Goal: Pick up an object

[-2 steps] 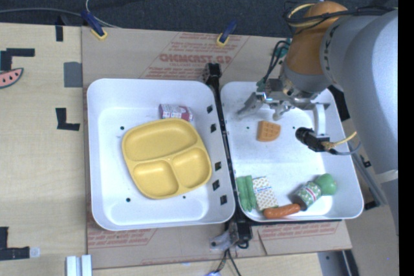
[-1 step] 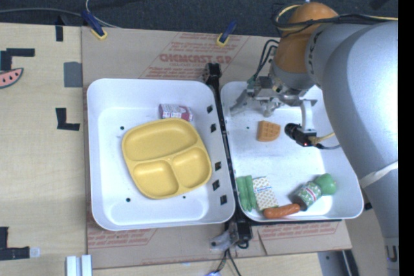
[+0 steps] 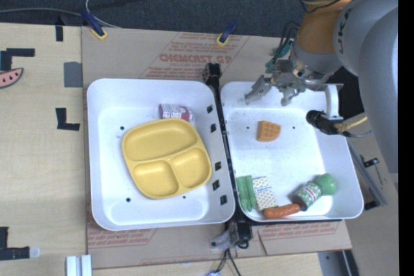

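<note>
Grey 2-finger tool (image 3: pixel 272 94) spread open, gripping nothing, over right white bin (image 3: pixel 336 158) far edge. Below: 1 orange waffle-shaped toy (image 3: pixel 268 131), 1 green-capped bottle (image 3: pixel 315 190), 1 carrot (image 3: pixel 282 210). Left white bin (image 3: pixel 107 139): 1 yellow 3-compartment plate (image 3: pixel 167 157), 1 small carton (image 3: pixel 176 112).

The grey arm (image 3: pixel 372 55) reaches in from the right, its orange band (image 3: pixel 326 16) uppermost, wrist bent downward, and the hand (image 3: pixel 272 95) hangs low with its two fingers spread apart, gripping nothing.
</note>
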Robot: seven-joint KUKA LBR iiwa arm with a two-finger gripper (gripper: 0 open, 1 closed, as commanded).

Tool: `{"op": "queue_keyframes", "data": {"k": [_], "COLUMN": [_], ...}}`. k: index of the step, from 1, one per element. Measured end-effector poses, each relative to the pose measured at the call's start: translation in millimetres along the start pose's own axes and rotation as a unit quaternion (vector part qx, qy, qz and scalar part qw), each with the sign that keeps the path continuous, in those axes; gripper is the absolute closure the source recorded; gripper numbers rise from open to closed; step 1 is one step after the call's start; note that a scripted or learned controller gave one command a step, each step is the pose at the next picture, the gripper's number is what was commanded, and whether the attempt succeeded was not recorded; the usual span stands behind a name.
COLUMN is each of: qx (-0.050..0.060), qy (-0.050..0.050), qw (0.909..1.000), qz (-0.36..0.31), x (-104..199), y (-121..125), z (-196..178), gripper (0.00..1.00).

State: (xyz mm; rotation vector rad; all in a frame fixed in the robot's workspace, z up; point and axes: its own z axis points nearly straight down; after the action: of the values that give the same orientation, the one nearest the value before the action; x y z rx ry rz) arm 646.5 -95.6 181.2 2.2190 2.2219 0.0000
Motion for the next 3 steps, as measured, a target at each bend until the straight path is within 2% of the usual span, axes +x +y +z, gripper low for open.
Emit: {"op": "queue_keyframes", "data": {"k": [1, 2, 3], "qx": [0.001, -0.010, -0.001], "qy": [0.000, -0.003, -0.001], "qw": [1.0000, 0.9999, 1.0000], "qz": [0.001, -0.001, 0.000], "x": [10, -21, -20], "y": [-31, -14, -19], "z": [-3, 89, 85], "gripper": [0.00, 0.00, 1.00]}}
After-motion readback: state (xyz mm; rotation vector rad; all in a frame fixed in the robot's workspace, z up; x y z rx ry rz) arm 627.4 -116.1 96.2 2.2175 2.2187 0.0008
